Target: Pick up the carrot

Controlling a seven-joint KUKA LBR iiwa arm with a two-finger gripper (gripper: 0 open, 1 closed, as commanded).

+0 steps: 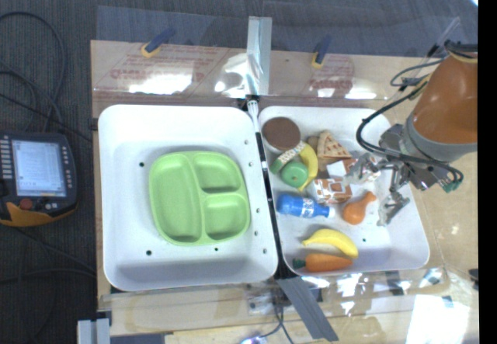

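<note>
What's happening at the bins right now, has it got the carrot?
Not yet. The carrot lies at the near edge of the right bin, just below a banana. The end effector hovers further right, beside an orange drumstick-shaped toy, with nothing seen between its fingers. The green tray sits in the left bin.

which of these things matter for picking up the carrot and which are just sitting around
For the job:
carrot
gripper

Lying about:
banana
blue bottle
green divided plate
brown round lid
green apple
</note>
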